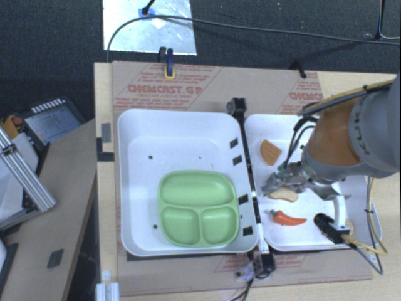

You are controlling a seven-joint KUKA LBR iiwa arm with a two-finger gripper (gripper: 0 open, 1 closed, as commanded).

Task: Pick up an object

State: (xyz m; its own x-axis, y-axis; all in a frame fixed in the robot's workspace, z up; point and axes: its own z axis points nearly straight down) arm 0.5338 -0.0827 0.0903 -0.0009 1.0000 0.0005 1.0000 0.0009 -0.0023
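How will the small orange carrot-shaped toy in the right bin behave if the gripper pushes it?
The small orange carrot-shaped toy looks rounded and tapered, so it would probably roll or swing around its thin end. It seems small and likely light, so a push may slide it across the smooth right white bin.

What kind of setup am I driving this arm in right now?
Probably a lab bench for robot picking trials: two white bins side by side on a board, toy food such as a carrot, a green divided plate, and cables taped overhead.
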